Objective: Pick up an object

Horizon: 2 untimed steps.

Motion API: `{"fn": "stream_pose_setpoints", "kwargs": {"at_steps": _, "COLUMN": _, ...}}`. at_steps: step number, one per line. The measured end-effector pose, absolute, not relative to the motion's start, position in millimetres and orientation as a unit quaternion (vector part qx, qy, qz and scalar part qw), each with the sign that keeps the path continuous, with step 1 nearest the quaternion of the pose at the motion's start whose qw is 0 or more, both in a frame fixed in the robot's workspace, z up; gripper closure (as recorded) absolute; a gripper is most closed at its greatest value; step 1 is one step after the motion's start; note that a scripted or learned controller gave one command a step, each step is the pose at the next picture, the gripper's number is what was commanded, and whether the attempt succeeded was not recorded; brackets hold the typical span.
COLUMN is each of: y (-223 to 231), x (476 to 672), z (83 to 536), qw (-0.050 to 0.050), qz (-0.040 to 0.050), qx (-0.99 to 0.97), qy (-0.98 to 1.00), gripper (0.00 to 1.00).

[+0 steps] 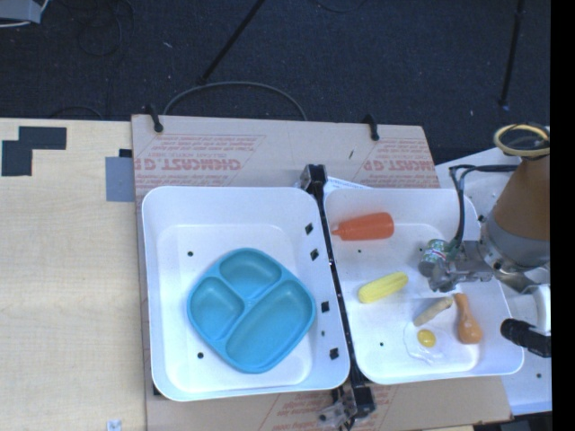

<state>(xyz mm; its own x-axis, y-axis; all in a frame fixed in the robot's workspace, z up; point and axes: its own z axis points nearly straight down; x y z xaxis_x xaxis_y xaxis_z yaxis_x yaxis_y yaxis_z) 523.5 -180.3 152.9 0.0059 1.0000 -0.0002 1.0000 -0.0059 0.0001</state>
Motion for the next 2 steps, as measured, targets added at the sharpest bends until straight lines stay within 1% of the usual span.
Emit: {"fn": "stream_pose_setpoints", "kwargs": {"at_steps": 2, "y": -188.9, "x": 524.1, "z": 237.0, "qw": 0.001, "qz": 0.0004, "qx": 0.707, "qy": 0.708, "gripper": 1.0}}
